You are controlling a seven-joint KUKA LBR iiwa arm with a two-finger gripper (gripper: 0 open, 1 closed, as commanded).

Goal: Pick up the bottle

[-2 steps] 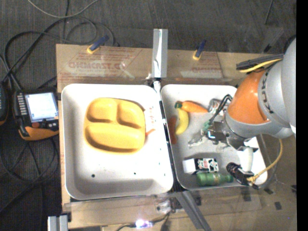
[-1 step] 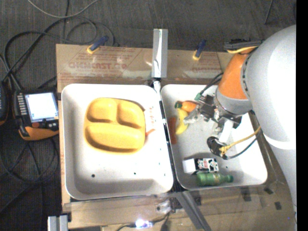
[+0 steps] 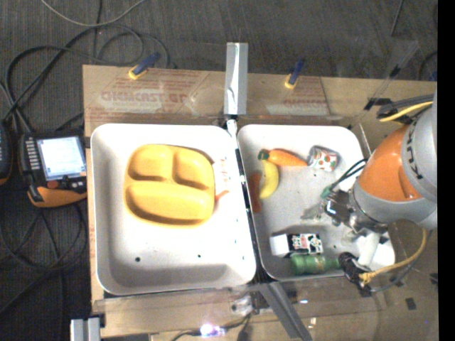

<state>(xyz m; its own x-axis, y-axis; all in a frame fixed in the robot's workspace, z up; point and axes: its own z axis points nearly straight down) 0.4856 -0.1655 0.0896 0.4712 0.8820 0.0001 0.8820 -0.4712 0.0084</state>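
The green bottle (image 3: 315, 263) is seen lying on its side along the lower edge of the right bin (image 3: 353, 139), just below a small black-and-white box (image 3: 298, 244), with its dark cap end pointing right. The gripper (image 3: 341, 212) is placed above and to the right of it, apart from the bottle, and whether it is open cannot be told. A banana (image 3: 269, 179), a carrot (image 3: 286, 158) and a spotted carton (image 3: 324, 159) are found in the bin's upper part, while a yellow divided plate (image 3: 170, 184) is held in the left bin (image 3: 114, 261).

Yellow divided tray (image 3: 170, 183) in white left bin (image 3: 114, 261). Right bin (image 3: 355, 142) also white: green bottle (image 3: 313, 263), yellow banana (image 3: 269, 180), orange carrot (image 3: 286, 157), white pkg w/ red and green spots (image 3: 325, 158), black-and-white box (image 3: 297, 244), maybe w/ red print.
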